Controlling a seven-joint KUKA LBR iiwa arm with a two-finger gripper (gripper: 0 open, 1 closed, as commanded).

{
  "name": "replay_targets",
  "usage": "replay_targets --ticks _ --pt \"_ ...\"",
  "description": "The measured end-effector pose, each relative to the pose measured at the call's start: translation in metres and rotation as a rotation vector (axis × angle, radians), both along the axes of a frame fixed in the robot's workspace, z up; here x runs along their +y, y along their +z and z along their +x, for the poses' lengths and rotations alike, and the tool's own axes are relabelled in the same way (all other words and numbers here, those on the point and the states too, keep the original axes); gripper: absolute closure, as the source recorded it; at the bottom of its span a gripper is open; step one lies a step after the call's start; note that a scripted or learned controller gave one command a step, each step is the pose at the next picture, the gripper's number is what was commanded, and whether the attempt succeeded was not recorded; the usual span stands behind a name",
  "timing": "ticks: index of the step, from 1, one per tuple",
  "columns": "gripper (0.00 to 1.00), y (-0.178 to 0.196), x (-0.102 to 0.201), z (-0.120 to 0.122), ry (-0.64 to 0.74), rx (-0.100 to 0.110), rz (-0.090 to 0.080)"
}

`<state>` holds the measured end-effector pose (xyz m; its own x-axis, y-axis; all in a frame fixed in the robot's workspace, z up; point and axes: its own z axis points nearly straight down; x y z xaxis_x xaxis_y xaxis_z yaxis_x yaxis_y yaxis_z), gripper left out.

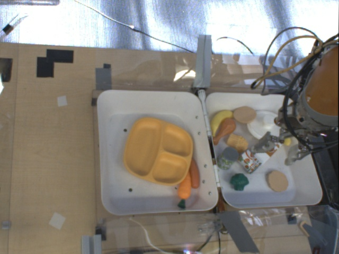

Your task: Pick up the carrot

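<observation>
The carrot [185, 186] is orange with a green stub at its near end. It lies in the left bin [114, 194], against the near right edge of the yellow divided plate [157, 150]. A reddish sausage [195, 173] lies right beside it. My gripper [278, 148] hangs over the right bin [307, 194], well to the right of the carrot. Its two fingers [263, 142] are spread apart and open, with nothing held between them.
The right bin holds a banana [219, 119], a drumstick [225, 129], a tan bun [244, 114], a white dish [263, 125], a grey can [229, 156], a small carton [250, 162], broccoli [239, 181] and a round cookie [277, 180]. A ridge [210, 152] divides the bins.
</observation>
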<state>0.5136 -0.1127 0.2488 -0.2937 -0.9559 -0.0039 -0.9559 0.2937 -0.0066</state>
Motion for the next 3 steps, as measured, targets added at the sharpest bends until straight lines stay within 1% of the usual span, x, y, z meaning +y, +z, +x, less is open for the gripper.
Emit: replay_targets --ticks 1,2,3 --pt "0.00 -0.043 0.002 -0.025 -0.408 0.002 0.002" --pt "0.00 0.004 0.015 -0.012 0.180 -0.002 -0.002" --pt "0.00 -0.068 0.019 -0.020 0.727 0.005 -0.002"
